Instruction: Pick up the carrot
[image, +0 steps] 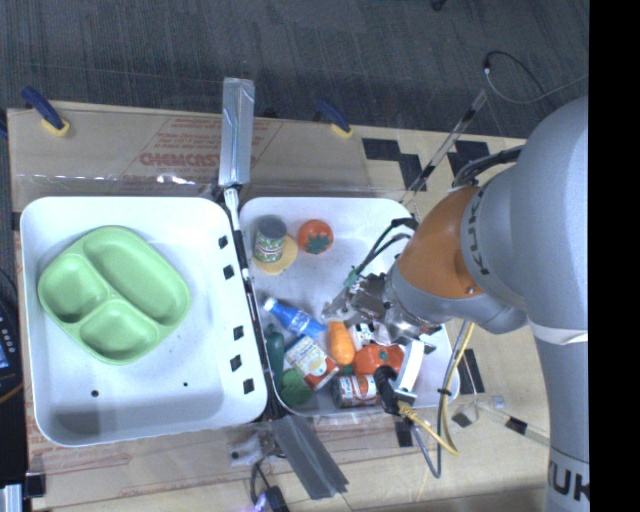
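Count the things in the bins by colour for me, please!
Green: 3, the plate and two small items
Orange or red: 3, the tomato, carrot and a red item
Other: 4, the jar, bottle, packet and can
Total: 10

orange carrot (342, 345), green plate (112, 292), white bins (60, 410).

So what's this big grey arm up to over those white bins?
The arm is after the carrot, an orange piece in the right bin among a pile of toy groceries. Its hand is low over that pile, right beside the carrot, but nothing shows that it has it yet. The left bin holds a green divided plate.
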